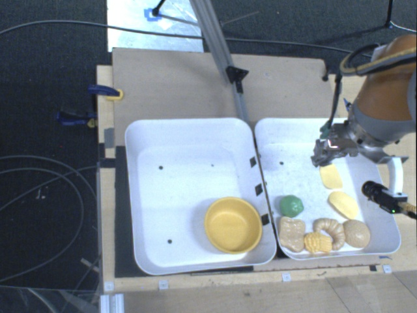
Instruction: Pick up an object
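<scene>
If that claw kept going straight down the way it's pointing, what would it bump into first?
Probably the pale yellow slice just below the gripper in the right bin, or bare bin floor beside it; depth is hard to judge from this slanted view.

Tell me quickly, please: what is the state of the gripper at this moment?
Gripper: over the right bin, just above a pale yellow piece; whether it is open or closed cannot be told.
</scene>
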`<state>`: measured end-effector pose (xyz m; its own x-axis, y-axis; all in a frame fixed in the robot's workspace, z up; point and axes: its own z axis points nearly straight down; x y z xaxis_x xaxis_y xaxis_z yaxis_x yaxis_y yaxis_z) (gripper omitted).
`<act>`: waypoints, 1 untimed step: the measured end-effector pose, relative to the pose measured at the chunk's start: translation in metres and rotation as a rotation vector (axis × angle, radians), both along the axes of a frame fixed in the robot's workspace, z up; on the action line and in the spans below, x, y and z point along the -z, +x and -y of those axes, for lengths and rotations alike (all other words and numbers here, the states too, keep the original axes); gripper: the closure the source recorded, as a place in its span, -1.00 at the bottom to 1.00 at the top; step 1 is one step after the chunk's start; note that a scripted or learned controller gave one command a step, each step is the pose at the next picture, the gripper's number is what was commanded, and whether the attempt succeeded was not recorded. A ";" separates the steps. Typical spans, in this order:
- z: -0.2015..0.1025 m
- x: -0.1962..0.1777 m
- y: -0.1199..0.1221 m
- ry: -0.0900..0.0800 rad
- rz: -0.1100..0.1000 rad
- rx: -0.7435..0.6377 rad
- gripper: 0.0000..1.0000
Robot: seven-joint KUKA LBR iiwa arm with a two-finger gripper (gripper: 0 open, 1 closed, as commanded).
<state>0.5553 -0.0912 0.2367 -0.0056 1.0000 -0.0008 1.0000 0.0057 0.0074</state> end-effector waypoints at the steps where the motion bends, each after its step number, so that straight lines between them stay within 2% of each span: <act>1: 0.000 -0.053 0.002 0.000 0.001 0.000 1.00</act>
